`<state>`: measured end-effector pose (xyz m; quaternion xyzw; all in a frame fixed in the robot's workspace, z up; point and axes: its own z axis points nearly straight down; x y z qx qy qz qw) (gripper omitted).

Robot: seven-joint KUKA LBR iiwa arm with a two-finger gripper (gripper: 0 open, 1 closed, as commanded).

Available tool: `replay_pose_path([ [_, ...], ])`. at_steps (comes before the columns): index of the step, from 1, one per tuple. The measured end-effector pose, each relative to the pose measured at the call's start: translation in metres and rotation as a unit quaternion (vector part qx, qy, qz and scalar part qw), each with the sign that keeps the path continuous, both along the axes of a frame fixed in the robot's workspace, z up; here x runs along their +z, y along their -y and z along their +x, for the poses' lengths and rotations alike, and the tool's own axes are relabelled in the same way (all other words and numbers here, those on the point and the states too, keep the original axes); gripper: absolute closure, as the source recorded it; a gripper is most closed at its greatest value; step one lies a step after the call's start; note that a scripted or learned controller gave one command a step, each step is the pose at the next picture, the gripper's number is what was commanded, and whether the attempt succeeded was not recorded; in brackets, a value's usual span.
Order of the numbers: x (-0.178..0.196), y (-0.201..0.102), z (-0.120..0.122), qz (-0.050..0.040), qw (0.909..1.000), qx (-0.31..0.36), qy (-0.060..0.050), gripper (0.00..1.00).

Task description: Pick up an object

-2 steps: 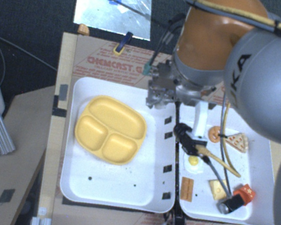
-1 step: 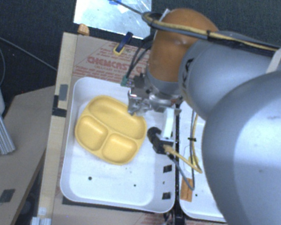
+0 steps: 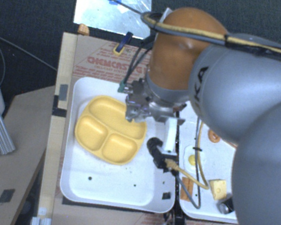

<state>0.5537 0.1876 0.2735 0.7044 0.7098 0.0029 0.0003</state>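
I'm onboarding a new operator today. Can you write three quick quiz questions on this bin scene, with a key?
1. True or false: the yellow divided plate lies in the left bin.
2. Which bin holds the yellow cheese-like wedge: A) left, B) right?
3. Fill in: the gripper hangs over the plate's ____ edge, as the camera sees it.

Key: 1 true; 2 B; 3 upper right. The fingers are too hidden by the wrist to judge.

Grey arm [image 3: 251,96], orange band, yellow cable.
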Motion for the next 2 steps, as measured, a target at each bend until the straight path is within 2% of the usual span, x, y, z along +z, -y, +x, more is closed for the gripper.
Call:
replay_pose_path([
  [1,0.055,0.077,-0.068,-0.0013,1.0,-0.006,0.0,1.0],
  [2,0.084,0.122,-0.055,-0.0022,1.0,-0.005,0.0,1.0],
])
